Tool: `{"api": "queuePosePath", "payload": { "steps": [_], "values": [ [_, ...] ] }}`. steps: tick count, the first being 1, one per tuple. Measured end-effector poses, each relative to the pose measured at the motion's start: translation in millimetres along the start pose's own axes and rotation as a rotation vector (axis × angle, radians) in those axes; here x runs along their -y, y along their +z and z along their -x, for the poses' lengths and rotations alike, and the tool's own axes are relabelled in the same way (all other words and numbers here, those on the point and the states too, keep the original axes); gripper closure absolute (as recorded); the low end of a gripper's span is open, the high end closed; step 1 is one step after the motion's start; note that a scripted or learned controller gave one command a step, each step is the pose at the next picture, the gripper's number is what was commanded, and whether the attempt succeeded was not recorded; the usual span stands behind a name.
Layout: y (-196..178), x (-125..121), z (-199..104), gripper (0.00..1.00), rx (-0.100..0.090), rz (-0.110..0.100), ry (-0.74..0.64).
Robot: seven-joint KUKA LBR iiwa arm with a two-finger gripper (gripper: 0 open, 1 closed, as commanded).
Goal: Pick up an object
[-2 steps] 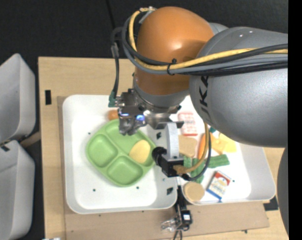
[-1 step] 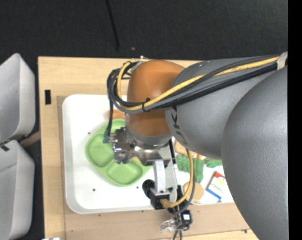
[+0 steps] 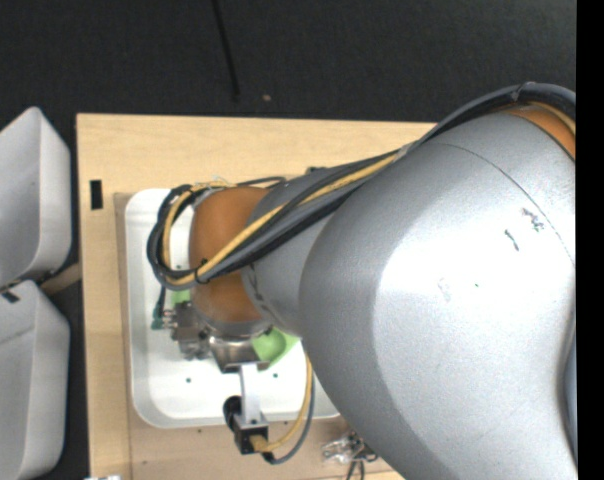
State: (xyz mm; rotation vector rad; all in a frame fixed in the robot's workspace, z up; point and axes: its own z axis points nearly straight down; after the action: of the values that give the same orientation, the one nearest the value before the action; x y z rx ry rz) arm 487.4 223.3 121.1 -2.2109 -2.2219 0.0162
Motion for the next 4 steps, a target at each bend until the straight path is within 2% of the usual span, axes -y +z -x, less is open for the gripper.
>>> {"api": "queuePosePath", "payload": {
  "steps": [1, 2, 3, 4],
  "values": [
    [-130, -3, 12, 1.0, -0.005, 0.019, 0.002],
    [13, -56, 4, 1.0, 0.001, 0.01, 0.007],
    [-8, -54, 4, 1.0, 0.003, 0.002, 0.006],
    [-153, -88, 3, 1.0, -0.005, 0.025, 0.002]
  ]
}}
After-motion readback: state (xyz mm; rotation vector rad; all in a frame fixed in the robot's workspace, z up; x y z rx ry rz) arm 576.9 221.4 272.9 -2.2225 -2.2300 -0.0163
